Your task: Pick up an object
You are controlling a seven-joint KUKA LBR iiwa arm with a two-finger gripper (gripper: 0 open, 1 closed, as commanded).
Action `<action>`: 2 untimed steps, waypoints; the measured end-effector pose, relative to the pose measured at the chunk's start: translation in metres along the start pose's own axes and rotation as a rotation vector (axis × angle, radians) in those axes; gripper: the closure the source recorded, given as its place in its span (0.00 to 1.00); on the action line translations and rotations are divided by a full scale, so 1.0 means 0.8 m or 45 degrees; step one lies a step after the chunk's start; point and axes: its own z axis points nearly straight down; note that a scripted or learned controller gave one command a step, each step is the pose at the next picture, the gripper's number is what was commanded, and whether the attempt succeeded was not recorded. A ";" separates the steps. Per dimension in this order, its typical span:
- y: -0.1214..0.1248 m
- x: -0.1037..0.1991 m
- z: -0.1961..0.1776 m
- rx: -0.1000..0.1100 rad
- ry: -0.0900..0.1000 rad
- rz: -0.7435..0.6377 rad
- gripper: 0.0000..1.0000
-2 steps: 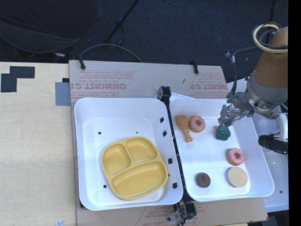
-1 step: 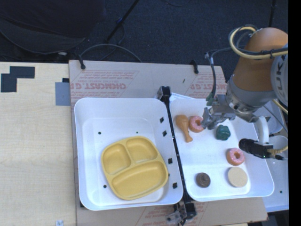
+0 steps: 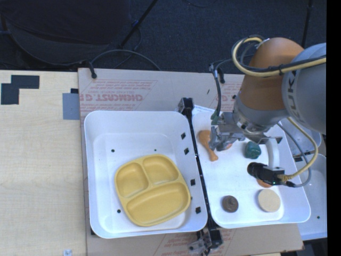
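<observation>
Landmark: right bin point(image 3: 298, 209).
Gripper point(image 3: 217, 141): low over bin's upper-left part; open or closed, can't tell, wrist in the way.
Target (judged): orange piece point(image 3: 205, 142), just beside gripper on its left, near bin's left wall.
Axis: long, running from upper left to lower right; lower tip past the gripper.
Others in bin: teal lump point(image 3: 252, 151) to gripper's right; brown disc point(image 3: 230, 204) and cream disc point(image 3: 269, 200) near front wall.
Hidden: contact w/ orange piece unclear; arm covered bin's upper-right part.
</observation>
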 end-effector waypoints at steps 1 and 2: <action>-0.019 0.067 0.020 0.001 -0.001 -0.001 1.00; -0.020 0.140 0.020 -0.001 -0.002 -0.002 1.00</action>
